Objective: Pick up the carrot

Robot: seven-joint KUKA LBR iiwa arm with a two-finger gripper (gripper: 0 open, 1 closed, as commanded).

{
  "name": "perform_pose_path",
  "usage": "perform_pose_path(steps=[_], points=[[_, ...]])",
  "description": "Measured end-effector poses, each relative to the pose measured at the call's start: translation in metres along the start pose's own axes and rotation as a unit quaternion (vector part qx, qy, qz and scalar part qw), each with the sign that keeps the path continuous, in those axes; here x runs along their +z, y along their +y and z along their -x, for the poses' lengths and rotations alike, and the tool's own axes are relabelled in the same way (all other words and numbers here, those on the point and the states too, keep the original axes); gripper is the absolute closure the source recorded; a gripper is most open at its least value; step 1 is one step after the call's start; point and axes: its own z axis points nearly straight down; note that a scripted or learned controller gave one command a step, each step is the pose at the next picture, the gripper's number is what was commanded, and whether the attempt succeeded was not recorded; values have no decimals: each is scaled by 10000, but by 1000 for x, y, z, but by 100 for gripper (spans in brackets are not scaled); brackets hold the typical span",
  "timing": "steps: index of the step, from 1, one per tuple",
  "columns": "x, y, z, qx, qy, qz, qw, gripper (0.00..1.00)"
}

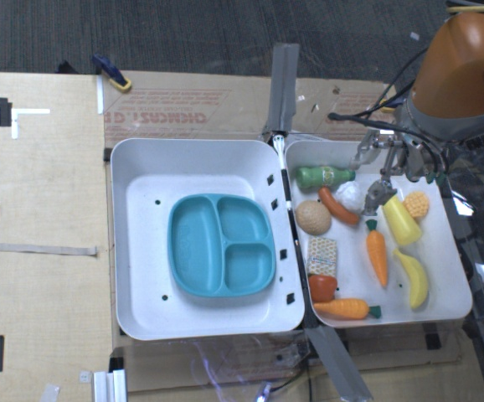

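Observation:
Two carrots lie in the right bin [455, 304]. One carrot [378, 258] lies lengthwise in the bin's middle, its green top toward the back. A second carrot [341, 309] lies across the front edge, green end to the right. My gripper [378, 196] hangs over the bin's back half, just behind and above the middle carrot's green top. It is close to a white crumpled item [351, 193] and a yellow cylinder [399, 220]. Nothing shows in its grasp.
Around the carrots lie a red-orange sausage [339, 208], green bottle [326, 175], brown round lump [312, 217], cracker [322, 256], red piece [322, 286], corn [418, 204] and banana [415, 279]. The left bin [133, 191] holds a blue divided plate [223, 244].

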Motion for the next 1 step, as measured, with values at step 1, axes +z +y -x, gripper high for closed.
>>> perform_pose_path(steps=[1], points=[[102, -37, -45, -1053, -26, -4, 9944, 0]])
